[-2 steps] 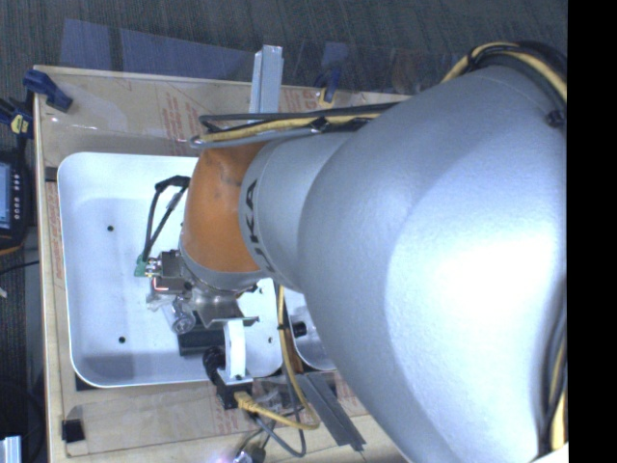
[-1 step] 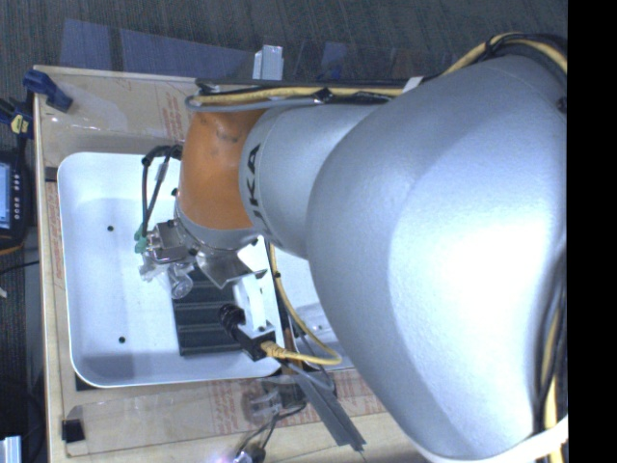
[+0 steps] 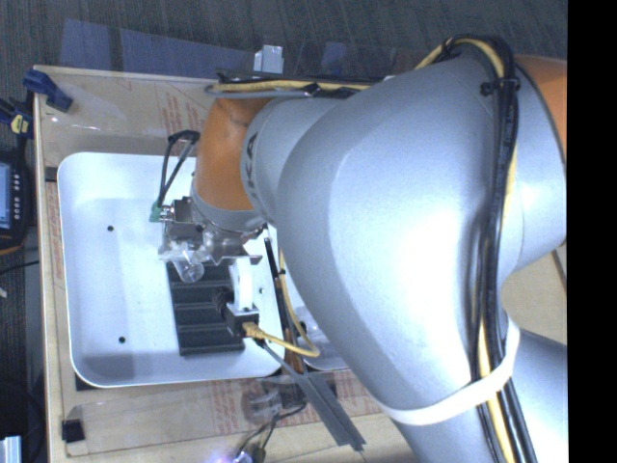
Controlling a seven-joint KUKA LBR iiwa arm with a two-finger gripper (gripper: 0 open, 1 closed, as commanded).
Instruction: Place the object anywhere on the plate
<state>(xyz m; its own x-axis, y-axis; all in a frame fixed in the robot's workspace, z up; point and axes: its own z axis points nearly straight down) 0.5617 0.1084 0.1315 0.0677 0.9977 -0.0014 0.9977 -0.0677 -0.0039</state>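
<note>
My gripper hangs low over the left white bin, near its front right corner. Its black ribbed body points toward the bin's near wall. Above it sit the metal wrist flange and the orange band. The bulky grey arm covers the whole right half of the view, hiding the right bin and whatever lies in it. The bare floor of the left bin shows two small dark dots and nothing else.
A yellow cable loops beside the gripper body. The wooden bench border frames the bin. A blue clamp sits at the back left corner, and a black device stands off the bench's left edge.
</note>
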